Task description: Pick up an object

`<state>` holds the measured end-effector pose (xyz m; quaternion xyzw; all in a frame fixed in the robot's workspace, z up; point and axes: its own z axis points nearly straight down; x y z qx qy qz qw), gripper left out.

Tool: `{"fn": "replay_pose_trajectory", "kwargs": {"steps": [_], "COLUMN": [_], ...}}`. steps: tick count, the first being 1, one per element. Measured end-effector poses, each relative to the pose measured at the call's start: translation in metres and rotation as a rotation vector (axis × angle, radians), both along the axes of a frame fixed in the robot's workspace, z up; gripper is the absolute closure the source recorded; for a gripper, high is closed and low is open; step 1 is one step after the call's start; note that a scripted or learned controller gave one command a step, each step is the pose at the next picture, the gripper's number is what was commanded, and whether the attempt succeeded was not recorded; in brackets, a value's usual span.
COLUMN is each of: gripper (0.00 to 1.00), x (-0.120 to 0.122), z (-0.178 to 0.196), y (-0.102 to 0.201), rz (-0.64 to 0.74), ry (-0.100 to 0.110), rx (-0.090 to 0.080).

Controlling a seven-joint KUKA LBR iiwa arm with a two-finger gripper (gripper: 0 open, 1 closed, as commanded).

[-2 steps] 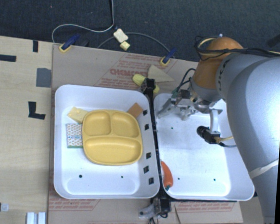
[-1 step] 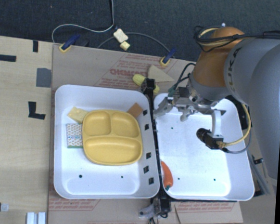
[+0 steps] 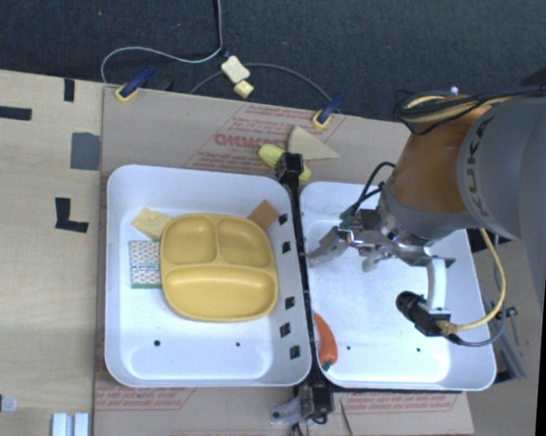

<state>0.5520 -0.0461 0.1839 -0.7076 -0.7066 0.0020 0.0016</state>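
My gripper [image 3: 350, 252] hangs over the left half of the right bin [image 3: 384, 362], below the orange band of the arm. Its two fingers [image 3: 321, 249] stand spread apart and open, with nothing between them. An orange, carrot-like object [image 3: 326, 339] lies at the right bin's near-left corner, well below the gripper. In the left bin [image 3: 186, 365] a yellow divided plate [image 3: 220, 267] takes up the middle. A patterned card [image 3: 142, 263] and a pale yellow piece [image 3: 150, 222] lie at the plate's left, and a brown piece [image 3: 266, 214] sits at its upper right.
A black divider [image 3: 293, 261] runs between the bins. Behind them on the cardboard lie a tan wedge [image 3: 313, 145] and a yellow object [image 3: 271, 153]. Blue clamps [image 3: 133, 84] hold the cardboard's far edge. A yellow cable [image 3: 476, 322] loops beside the arm's wrist.
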Motion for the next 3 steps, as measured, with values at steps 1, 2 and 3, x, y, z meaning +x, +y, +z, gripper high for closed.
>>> {"fn": "replay_pose_trajectory", "kwargs": {"steps": [1,2,3], "gripper": [0.0,0.0,0.0], "x": [0.046,0.119,0.112], "z": [0.0,0.0,-0.094], "y": [-0.016,-0.017,-0.166], "rz": [0.004,0.006,-0.009], "ry": [-0.007,-0.009,0.001], "rx": [0.0,0.0,-0.005]}}
